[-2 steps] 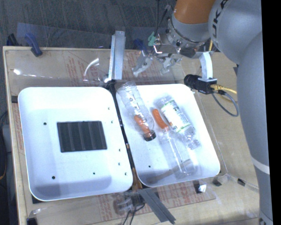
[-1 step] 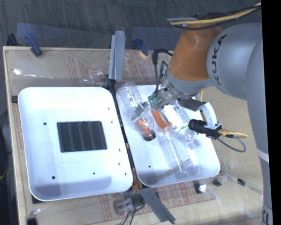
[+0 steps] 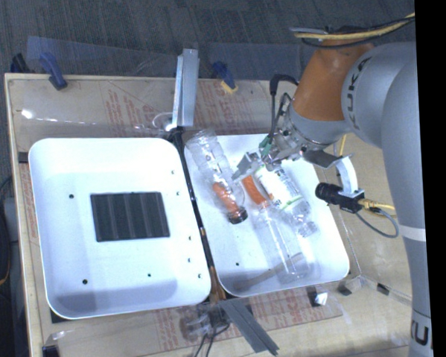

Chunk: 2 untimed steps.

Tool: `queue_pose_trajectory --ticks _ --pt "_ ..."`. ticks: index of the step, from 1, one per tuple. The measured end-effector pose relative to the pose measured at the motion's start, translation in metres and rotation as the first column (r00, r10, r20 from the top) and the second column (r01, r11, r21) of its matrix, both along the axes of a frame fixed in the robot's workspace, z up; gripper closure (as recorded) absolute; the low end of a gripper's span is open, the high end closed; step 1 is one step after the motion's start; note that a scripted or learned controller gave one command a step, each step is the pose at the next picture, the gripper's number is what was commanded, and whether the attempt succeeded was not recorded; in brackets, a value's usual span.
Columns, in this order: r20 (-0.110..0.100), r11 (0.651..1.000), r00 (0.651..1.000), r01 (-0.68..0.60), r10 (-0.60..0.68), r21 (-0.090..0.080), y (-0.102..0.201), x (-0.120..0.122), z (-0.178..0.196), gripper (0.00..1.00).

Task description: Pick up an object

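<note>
While low over the right bin (image 3: 328,269), gripper (image 3: 261,158) at twelve o'clock of clear bottles (image 3: 284,201); grip state impossible to tell; left bin (image 3: 51,168) at nine o'clock.

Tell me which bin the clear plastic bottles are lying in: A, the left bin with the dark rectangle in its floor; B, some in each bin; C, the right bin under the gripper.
C: the clear plastic bottles all lie in the right bin, below the gripper; the left bin shows just its dark rectangle.

Pincer (image 3: 258,163) fingers indistinct over bottles (image 3: 279,190)
</note>
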<state>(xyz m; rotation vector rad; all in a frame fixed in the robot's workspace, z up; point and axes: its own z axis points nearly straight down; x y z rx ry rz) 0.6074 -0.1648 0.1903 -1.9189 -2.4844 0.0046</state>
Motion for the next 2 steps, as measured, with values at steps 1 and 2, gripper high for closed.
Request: queue_pose_trajectory --ticks 1,2 --pt "-0.001 0.986 0.986 -0.166 0.166 0.003 -0.044 0.023 -0.1 0.0" --pt "0.0 0.986 0.986 -0.169 0.169 0.001 -0.044 0.025 -0.088 1.0"
